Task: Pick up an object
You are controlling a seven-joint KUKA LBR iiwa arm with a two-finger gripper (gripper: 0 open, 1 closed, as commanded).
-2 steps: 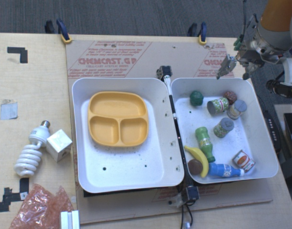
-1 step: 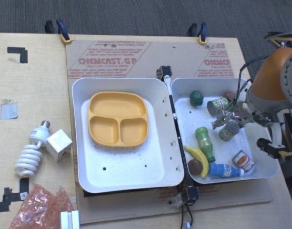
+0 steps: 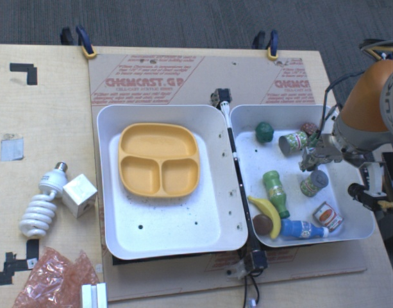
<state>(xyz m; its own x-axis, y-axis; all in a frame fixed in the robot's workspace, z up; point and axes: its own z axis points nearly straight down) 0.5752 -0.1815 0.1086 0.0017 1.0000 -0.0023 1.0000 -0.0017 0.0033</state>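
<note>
view: single fixed camera above bench | facing: down at a slant | range: moderate, both white bins whole in frame | arm enters right, partly cropped, apparently

The arm is seen at the 3 o'clock edge of the view. Its upper visible segment is formed as a rounded orange band with a smooth, glossy finish. Below the band, a grey wrist housing of cylindrical shape is fitted. A thin black cable is routed in a loop along the 9 o'clock side of the orange band. The pincer is built of small grey metallic parts at the 9 o'clock end of the wrist. Black fittings are mounted at 5 o'clock of the wrist housing.
</note>
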